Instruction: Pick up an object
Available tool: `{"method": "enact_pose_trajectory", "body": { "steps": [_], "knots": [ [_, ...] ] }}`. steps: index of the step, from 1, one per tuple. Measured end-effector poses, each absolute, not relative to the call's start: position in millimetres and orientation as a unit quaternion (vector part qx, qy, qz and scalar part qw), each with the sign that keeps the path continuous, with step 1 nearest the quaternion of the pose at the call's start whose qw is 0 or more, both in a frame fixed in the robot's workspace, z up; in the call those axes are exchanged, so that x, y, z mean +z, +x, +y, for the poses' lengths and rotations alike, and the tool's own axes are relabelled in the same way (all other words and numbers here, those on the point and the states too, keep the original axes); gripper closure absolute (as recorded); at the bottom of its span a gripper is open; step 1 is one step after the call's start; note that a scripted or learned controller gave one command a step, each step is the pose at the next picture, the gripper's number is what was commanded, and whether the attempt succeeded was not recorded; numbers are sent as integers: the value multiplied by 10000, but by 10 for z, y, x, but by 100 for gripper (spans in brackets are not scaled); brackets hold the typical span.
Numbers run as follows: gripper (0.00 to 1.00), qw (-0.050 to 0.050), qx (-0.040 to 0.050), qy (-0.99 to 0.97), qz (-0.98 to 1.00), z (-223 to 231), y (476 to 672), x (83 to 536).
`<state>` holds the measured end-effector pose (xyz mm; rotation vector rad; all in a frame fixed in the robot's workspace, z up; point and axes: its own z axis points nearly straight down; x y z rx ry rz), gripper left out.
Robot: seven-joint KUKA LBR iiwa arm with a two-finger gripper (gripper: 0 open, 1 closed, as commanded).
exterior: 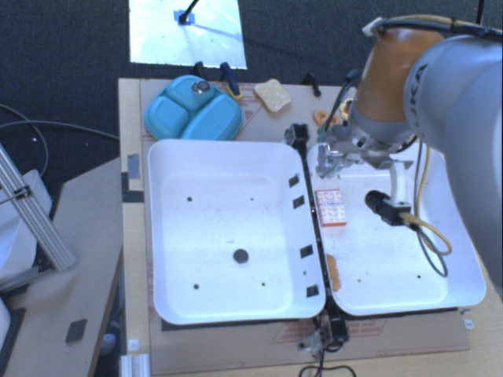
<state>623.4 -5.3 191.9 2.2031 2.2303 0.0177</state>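
Note:
A small red-and-white patterned box (331,207) lies flat in the right bin (440,289), close to the divider between the bins. An orange, peanut-shaped piece (333,272) lies nearer the front along that same edge. In the left bin (181,210) a small dark round disc (240,255) rests on the floor. My gripper (330,160) hangs over the back left part of the right bin, just behind the patterned box and apart from it. I see nothing held in it. The grey arm with its orange band (393,61) covers the bin's back right.
Behind the bins lie a blue sectioned dish (192,110), a tan toast-like piece (273,95) and a small orange item (321,117). A yellow cable with a black plug (385,207) loops from the arm over the right bin. A black clip strip (308,218) runs between the bins.

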Motion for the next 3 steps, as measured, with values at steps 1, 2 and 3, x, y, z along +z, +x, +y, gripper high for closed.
{"method": "enact_pose_trajectory", "body": {
  "steps": [1, 2, 3],
  "knots": [
    [100, 8, 21, 7040, 7102, 490, 6330, 1848],
    [100, -19, -11, 7069, 7073, 617, 5599, 1839],
    [100, 70, 89, 7046, 7095, 838, 6211, 4797]
  ]
}}
